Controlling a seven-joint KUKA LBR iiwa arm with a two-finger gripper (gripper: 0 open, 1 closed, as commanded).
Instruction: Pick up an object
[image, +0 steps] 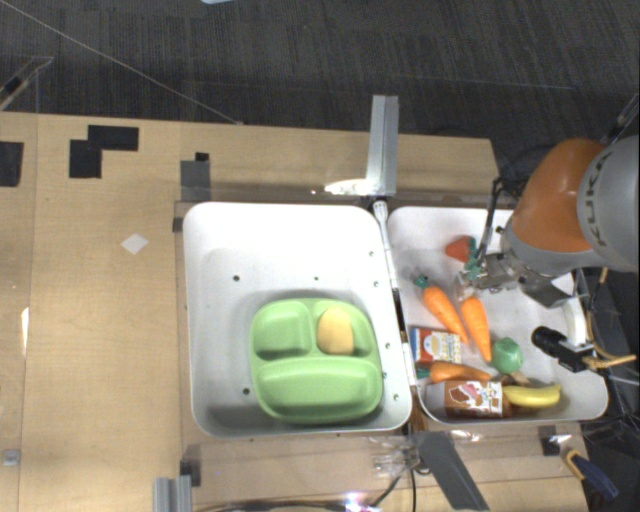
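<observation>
Camera view | gripper (478, 277) above carrots (462, 318) in right bin (590, 400) | grip state: cannot tell

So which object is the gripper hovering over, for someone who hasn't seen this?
Look in the right bin, below the gripper. Two carrots lie side by side; it is the right-hand carrot, steeper than the left carrot, next to a green ball.

The right bin (590, 405) is crowded: two carrots (458, 315), a juice carton (436, 346), a brown carton (472, 398) and a banana (531, 396) lie close together, with bare floor along its far edge; the left bin (230, 300) offers open floor around the green tray (315, 378)
</observation>
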